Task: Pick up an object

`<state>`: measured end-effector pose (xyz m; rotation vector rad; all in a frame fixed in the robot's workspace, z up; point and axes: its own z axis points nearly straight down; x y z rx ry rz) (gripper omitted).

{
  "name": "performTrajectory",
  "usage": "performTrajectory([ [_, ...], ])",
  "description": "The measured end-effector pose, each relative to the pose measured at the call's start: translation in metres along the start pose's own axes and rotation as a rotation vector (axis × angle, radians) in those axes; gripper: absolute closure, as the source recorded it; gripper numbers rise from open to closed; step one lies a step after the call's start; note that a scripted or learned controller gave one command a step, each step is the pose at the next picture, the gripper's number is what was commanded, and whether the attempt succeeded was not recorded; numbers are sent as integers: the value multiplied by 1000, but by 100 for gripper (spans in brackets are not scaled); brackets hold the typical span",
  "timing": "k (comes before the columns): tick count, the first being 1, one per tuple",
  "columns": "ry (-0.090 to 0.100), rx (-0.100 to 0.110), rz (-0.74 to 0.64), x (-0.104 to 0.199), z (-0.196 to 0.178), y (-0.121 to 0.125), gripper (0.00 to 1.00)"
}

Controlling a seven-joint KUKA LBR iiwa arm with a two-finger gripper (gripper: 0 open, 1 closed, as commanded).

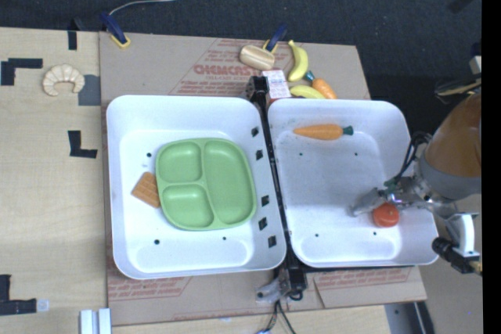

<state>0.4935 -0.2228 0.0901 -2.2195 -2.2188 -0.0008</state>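
Two white bins are seen side by side on cardboard: the left bin (125, 168) and the right bin (329, 246).

Left bin: one green divided plate (207, 183), with three compartments counted, lies in the middle. One orange-brown flat piece (145, 189) is tucked at the plate's left edge, partly under it.

Right bin: one toy carrot (319, 132) lies near the far wall, its green tip pointing right. One red round object (385, 216), tomato-like, sits in the right part of the floor, toward the near wall.

The gripper (374, 205) is located in the right bin, reaching in from the right, just above and touching or nearly touching the red object. One grey finger (365, 206) is seen stretched leftward on the bin floor; whether the jaws are apart or together cannot be told, and no object is seen between them.

Outside the bins: one croissant (63, 79) on the wooden bench at far left; behind the bins, a cluster holding one beige roll (255, 55), two bananas (298, 62), one small box (275, 83).
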Motion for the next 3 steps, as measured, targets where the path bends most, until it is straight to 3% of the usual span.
performTrajectory([
  [1,-4,-6,-1,-1,-11,2,100],
  [2,-11,-25,0,62,-2,-3,100],
  [3,-2,-3,-3,156,-94,77,100],
])
